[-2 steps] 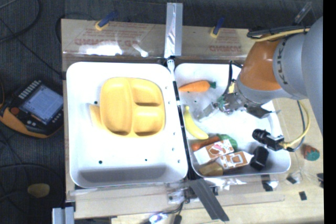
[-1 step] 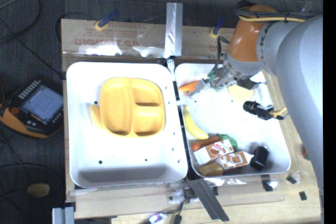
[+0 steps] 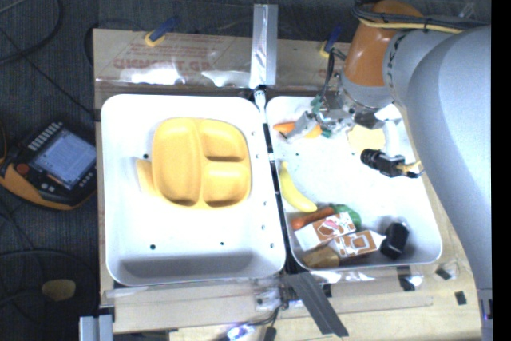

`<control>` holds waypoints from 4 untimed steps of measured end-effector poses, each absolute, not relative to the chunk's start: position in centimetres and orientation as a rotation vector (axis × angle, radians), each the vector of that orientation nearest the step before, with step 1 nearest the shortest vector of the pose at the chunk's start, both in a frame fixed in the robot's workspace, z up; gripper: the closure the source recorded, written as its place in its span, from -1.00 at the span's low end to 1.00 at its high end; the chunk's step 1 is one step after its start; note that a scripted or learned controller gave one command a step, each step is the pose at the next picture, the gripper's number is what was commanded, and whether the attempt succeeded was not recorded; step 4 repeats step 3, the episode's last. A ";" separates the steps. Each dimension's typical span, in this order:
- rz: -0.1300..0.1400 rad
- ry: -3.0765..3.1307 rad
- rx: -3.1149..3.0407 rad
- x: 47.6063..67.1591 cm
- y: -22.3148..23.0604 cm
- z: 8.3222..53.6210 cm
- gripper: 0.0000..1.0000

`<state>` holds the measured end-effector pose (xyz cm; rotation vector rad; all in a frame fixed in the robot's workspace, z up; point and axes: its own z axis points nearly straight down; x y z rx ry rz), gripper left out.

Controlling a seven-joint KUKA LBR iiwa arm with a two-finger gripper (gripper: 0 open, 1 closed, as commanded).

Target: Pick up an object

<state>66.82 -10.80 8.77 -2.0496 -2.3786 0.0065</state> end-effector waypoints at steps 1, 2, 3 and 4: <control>0.020 -2.378 -2.048 66.6 -11.1 9.5 1.00; 0.003 -2.419 -2.006 66.8 -3.5 18.3 1.00; 0.003 -2.612 -1.745 59.9 -7.9 18.3 1.00; 0.003 -2.612 -1.745 59.9 -7.9 18.3 1.00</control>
